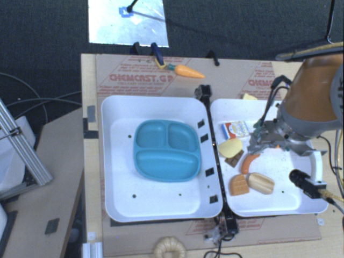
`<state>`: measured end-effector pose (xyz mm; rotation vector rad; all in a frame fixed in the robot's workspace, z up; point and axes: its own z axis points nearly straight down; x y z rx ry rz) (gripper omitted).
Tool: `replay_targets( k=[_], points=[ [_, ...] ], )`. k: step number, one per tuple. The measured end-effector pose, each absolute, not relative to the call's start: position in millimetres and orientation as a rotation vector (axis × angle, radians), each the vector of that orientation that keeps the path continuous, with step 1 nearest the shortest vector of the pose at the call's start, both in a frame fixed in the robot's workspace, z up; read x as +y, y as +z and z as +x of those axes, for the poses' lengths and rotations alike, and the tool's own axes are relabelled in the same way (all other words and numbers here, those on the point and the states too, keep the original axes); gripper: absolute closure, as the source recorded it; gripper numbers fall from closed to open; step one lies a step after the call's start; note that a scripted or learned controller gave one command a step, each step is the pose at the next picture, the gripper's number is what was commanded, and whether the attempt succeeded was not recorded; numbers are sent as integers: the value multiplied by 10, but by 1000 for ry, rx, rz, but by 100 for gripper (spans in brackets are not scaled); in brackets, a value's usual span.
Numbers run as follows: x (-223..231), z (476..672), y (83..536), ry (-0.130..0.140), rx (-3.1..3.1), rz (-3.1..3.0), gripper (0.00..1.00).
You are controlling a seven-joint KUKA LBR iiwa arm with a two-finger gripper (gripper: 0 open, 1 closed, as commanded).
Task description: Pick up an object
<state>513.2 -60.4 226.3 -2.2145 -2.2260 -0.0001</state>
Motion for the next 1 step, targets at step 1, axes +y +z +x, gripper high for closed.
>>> replay_targets(
  k=[1],
  points=[
    [-621, 5188, 2230, -2, -2225, -2220, 100]
  ],
)
